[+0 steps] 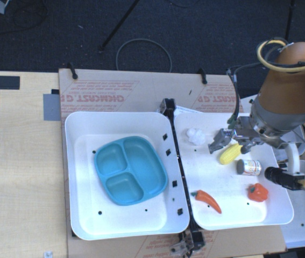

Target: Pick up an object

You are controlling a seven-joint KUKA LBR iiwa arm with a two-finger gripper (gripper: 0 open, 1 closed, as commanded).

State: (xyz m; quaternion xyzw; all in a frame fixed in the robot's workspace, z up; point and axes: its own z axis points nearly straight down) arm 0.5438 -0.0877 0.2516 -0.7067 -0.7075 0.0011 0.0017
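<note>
You see the gripper [232,144] over the right white bin [281,217], fingers spread, the yellow plastic corn cob [229,154] lying just beneath them, ungripped, left of the small metal can [249,167].

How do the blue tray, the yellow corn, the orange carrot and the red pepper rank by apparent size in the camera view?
1. blue tray, by far the largest
2. yellow corn and orange carrot, too alike to rank
3. red pepper, slightly smaller

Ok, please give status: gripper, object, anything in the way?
Gripper low in right bin, beside corn. Nothing visibly held. Can close by.
</note>
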